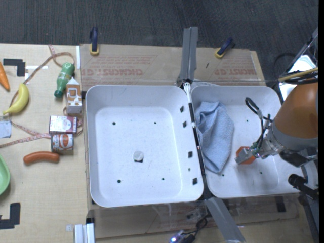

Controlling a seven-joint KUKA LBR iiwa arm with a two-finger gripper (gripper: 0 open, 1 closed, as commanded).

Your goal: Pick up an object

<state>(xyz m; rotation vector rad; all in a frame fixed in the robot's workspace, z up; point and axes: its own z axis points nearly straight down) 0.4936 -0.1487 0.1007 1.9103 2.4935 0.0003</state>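
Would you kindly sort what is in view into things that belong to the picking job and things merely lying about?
Belonging to the job:
gripper
small orange object at the gripper's tip
blue cloth
small round white object
right bin
left bin

Lying about:
banana
sausage
green bottle
can

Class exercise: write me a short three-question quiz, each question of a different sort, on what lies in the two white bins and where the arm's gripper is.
1. True or false: the blue cloth lies in the left bin.
2. Multiple choice: the gripper is nearest to which thing? A) the small round white object B) the orange object C) the banana
3. Fill in: the banana lies ____ both bins, on the bench.

Key
1. False; it lies in the right bin, against its left wall.
2. B
3. outside
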